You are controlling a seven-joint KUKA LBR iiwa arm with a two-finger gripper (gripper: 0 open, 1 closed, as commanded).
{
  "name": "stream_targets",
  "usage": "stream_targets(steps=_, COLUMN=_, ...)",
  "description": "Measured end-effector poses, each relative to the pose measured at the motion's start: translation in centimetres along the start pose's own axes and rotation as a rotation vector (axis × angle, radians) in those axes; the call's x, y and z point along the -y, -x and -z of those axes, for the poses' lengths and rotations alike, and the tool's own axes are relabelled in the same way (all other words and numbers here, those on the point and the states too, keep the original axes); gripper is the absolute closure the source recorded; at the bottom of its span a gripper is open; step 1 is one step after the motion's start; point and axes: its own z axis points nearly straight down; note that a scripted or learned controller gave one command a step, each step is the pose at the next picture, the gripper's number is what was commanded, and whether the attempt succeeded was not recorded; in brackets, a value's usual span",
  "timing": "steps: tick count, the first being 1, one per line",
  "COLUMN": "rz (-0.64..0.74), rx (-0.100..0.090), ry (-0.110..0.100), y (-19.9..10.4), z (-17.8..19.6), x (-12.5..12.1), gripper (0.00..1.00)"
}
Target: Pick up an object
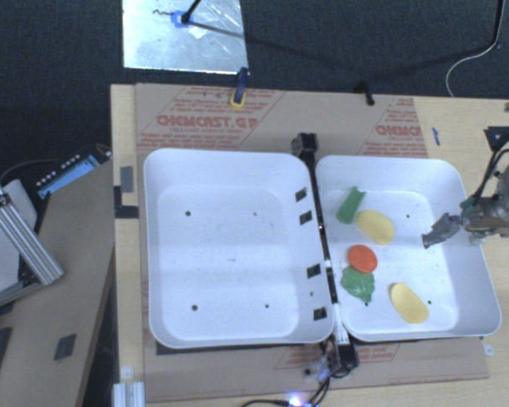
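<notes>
Gripper (434, 232) over right bin (471, 265), apparently holding nothing.

right bin (458, 316) | green piece (350, 204) | yellow ovals (375, 225) | orange disc (362, 258) | green lump (358, 284)

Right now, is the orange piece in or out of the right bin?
In. The orange piece lies on the right bin's floor near its left wall, touching the green piece below it.
</notes>
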Motion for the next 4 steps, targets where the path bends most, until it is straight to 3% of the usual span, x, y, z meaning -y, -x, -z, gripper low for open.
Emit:
stream_targets(steps=1, rz=0.0, rx=-0.005, ry=-0.01, y=-2.4, z=-12.3, x=2.5, gripper=0.0)
stream_targets(steps=2, rz=0.007, rx=0.0, ry=0.005, y=-6.5, z=-13.0, x=-3.6, gripper=0.0)
stream_targets(steps=3, rz=0.0, rx=0.007, ry=0.009, y=2.1, z=-12.8, x=-11.3, gripper=0.0)
stream_targets(steps=4, rz=0.005, rx=0.002, ry=0.005, y=1.7, z=-11.8, x=-11.2, gripper=1.0)
